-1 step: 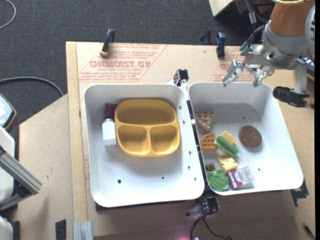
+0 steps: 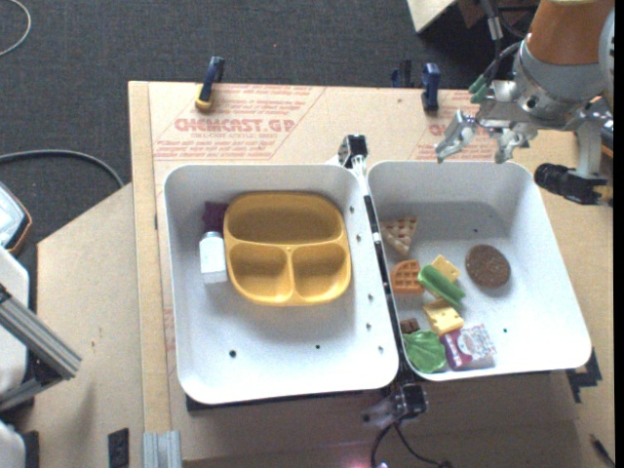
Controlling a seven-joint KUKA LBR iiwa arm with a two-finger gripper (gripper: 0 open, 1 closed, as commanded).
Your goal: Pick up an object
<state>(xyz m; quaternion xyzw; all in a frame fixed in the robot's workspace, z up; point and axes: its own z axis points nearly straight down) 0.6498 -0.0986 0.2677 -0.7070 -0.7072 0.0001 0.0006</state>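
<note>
My gripper (image 2: pixel 480 144) hangs above the far rim of the right bin (image 2: pixel 546 213), its two fingers spread apart with nothing between them, so it is open. Below it in that bin lie a brown round patty (image 2: pixel 487 266), two waffle pieces (image 2: pixel 399 234) (image 2: pixel 407 275), a green bean pod (image 2: pixel 441 285), yellow cheese blocks (image 2: pixel 444 315), a green leaf (image 2: pixel 425 350) and a pink packet (image 2: pixel 475 346). All of these sit well nearer the camera than the gripper.
The left bin (image 2: pixel 185 261) holds a yellow divided plate (image 2: pixel 286 246), a small white bottle (image 2: pixel 213 256) and a dark purple item (image 2: pixel 215 213). Blue clamps (image 2: pixel 210 83) (image 2: pixel 430 86) stand on the cardboard bench at the back.
</note>
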